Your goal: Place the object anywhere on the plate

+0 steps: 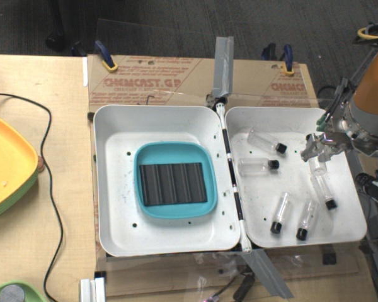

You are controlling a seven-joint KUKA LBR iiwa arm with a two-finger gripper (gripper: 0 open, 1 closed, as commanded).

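We read "CHEMCAST GP" on the cardboard sheet (pixel 148 79), 2 white bins, teal plate (pixel 174 180), wooden bench (pixel 38 80), dark carpet, our gripper (pixel 318 153) over vials (pixel 323 190), grip unclear.

A sheet of brown cardboard (pixel 176 79) printed with red lettering lies under both white bins (pixel 107 168), secured at its far edge by two blue-handled clamps, one left (pixel 104 53) and one right (pixel 287 59). A grey bar (pixel 223 71) stands at the far end of the seam between the bins. On the wooden bench (pixel 50 231) to the left sit stacked yellow dishes (pixel 6 168), crossed by a black cable (pixel 50 187). Dark carpet (pixel 176 11) lies beyond.
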